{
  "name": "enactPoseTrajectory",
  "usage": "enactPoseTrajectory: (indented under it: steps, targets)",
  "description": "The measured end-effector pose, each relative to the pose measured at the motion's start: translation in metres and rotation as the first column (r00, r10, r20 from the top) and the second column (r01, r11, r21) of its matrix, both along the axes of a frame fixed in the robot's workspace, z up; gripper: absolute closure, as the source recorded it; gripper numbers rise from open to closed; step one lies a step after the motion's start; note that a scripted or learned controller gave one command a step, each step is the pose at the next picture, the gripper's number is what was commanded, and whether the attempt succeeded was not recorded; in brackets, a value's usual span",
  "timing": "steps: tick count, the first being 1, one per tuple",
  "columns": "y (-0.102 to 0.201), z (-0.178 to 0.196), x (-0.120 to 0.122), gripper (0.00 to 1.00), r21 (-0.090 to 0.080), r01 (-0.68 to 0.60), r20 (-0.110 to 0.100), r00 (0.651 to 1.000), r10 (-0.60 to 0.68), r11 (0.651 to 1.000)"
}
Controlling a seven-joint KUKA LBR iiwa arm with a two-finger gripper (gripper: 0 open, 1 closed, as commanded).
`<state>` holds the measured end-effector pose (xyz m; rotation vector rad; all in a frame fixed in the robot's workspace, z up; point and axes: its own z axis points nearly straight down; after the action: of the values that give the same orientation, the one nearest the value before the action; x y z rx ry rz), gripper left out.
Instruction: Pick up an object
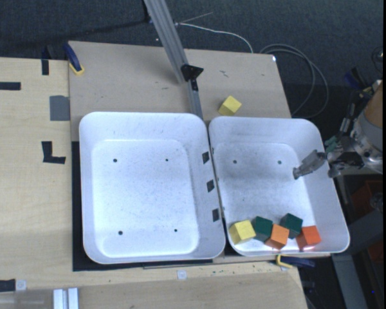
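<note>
Several small blocks lie in a cluster at the near edge of the right bin (257,134): a yellow block (242,230), a green block (262,226), an orange block (278,236), a dark green block (292,223) and a red-orange block (309,236). My gripper (307,165) hangs over the right side of that bin, reaching in from the right. It sits well behind the cluster, with no block at its tip.
The left bin (90,134) lies beside the right one. Another yellow block (230,105) rests on the bench just behind the right bin. A grey metal rail (169,34) slants down to the gap between the bins. Cables (296,56) trail at the back right.
</note>
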<state>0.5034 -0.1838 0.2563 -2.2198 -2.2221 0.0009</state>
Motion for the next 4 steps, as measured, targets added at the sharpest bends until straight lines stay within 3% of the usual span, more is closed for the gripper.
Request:
enactPoseTrajectory:
  steps: [1,2,3,4]
  targets:
    - [0.075,-0.133,0.033,0.0,0.003,-0.004,-0.008,1.0,0.004,1.0]
    - [0.165,-0.061,0.008,0.0,0.004,-0.009,0.003,1.0,0.009,1.0]
    - [0.159,-0.064,0.007,0.0,0.0,0.0,-0.002,1.0,0.0,1.0]
    - [0.11,-0.047,0.033,0.0,-0.003,0.003,0.002,1.0,-0.003,1.0]
